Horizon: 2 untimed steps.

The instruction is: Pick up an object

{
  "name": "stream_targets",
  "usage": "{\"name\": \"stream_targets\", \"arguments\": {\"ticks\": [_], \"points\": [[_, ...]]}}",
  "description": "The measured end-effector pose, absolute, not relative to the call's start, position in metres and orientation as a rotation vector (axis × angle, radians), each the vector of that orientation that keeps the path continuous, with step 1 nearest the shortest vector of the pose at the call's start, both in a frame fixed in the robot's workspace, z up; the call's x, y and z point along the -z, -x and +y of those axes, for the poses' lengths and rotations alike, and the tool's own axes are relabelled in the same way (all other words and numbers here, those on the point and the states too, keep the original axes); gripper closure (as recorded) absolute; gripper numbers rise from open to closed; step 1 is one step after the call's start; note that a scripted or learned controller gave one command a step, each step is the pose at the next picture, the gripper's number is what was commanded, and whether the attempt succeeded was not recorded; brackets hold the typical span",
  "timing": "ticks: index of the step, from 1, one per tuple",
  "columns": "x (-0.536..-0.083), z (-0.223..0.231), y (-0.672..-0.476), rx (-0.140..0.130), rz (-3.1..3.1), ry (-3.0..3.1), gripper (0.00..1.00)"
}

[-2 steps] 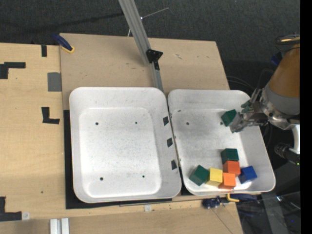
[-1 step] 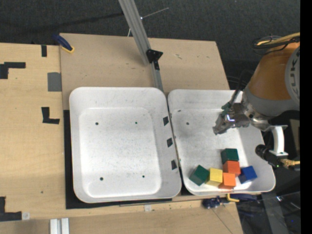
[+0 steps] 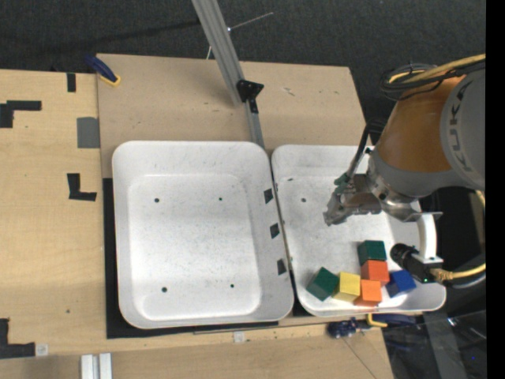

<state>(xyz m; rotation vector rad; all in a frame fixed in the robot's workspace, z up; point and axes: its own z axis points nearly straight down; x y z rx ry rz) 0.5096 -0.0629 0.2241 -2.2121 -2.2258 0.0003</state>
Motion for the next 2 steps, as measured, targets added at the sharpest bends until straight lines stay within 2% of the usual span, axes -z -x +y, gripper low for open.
{"name": "stream_targets", "arguments": {"ticks": [2], "points": [[-0.218, 0.056, -0.505, -0.001, -2.228, 2.210, 1.00]]}}
